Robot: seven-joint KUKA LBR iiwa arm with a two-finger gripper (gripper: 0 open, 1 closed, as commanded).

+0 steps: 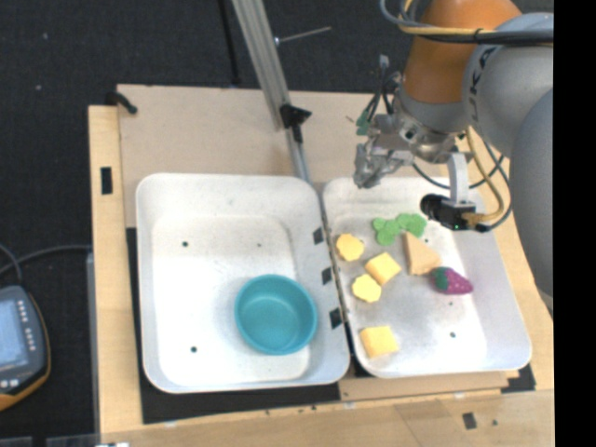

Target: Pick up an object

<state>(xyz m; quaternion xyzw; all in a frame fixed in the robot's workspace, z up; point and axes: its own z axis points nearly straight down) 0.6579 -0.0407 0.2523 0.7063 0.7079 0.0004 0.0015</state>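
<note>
Overhead, the camera view showed 2 shallow white bins side by side on the wooden bench (pixel 214 128). The left bin (pixel 177 203) held 1 item: a teal bowl (pixel 274 314), upright, near its near-right corner. The right bin (pixel 494 333) held the small objects. A round yellow piece (pixel 349 247) lay near the bin's left wall, with a yellow cube (pixel 383 268) just right of it and another yellow piece (pixel 367 290) just nearer, touching or almost touching the cube. A larger yellow block (pixel 379 342) sat apart at the near-left of that bin. A green leafy piece (pixel 399 225) lay toward the far side, and an orange-yellow wedge (pixel 421 253) lay just nearer than it. A purple berry with a green cap (pixel 452 281) rested just right of the wedge, touching or close to it.

The arm (pixel 521 91) reached in from the right, orange band (pixel 452 40) uppermost. The gripper (pixel 371 173) hung over the far-left corner of the right bin, well clear of the objects, nearest the green piece. Nothing was seen between its fingers; whether they stood wide or narrow could not be told. A slanted metal pole (pixel 265 59) crossed the far side of the bench, and a handheld controller (pixel 19 338) sat at the left edge.
</note>
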